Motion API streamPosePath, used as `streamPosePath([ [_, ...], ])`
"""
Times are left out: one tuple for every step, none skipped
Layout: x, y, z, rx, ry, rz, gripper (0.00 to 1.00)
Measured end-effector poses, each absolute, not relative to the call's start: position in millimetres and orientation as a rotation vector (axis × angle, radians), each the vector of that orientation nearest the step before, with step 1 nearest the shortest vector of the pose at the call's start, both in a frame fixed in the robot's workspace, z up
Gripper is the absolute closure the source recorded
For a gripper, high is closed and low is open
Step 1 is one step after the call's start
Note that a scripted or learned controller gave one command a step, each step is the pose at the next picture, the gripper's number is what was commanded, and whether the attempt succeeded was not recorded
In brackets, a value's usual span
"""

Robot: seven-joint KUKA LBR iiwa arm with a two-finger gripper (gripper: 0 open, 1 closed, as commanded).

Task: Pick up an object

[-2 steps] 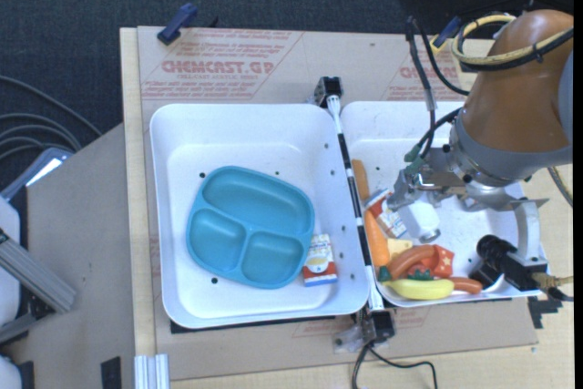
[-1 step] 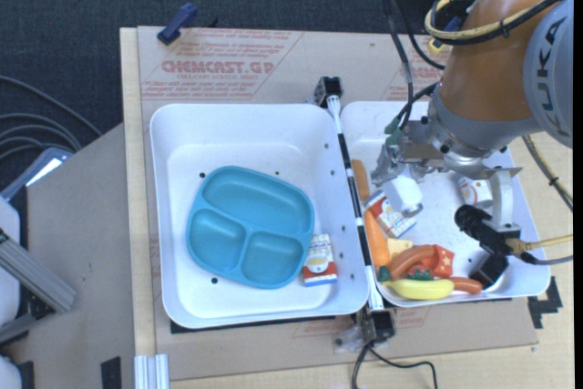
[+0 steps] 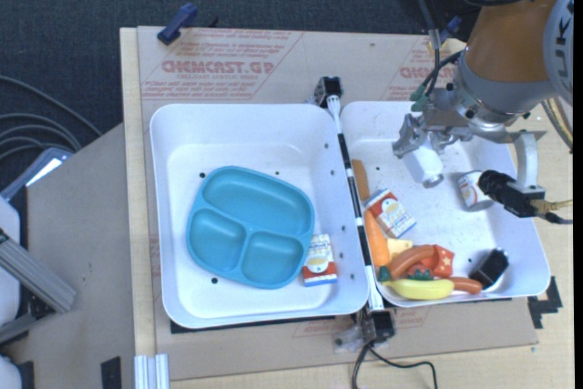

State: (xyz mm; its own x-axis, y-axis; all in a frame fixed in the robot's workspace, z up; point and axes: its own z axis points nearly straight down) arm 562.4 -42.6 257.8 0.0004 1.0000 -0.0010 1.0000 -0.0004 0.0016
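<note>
My gripper (image 3: 421,144) hangs over the back of the right bin (image 3: 524,237), under the grey and orange arm. A small white cylinder (image 3: 426,166) sits right at its tip; whether it is gripped is unclear. In front of it lie a small carton (image 3: 390,214), a carrot (image 3: 376,240), a yellow wedge (image 3: 399,246), red toy food (image 3: 421,261), a banana (image 3: 421,289) and a black block (image 3: 489,268). A small tin (image 3: 468,189) rests to the right of the gripper.
The left bin (image 3: 173,150) holds a blue divided plate (image 3: 248,225) and a small juice carton (image 3: 319,258) by the dividing wall. A brown stick (image 3: 360,180) lies along the right bin's left wall. A black part (image 3: 506,191) of the arm hangs near the tin.
</note>
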Motion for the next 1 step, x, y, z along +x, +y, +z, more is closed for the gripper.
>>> streamPosePath([
  [494.9,-43.7,278.1,2.225,2.223,-0.003,1.00],
])
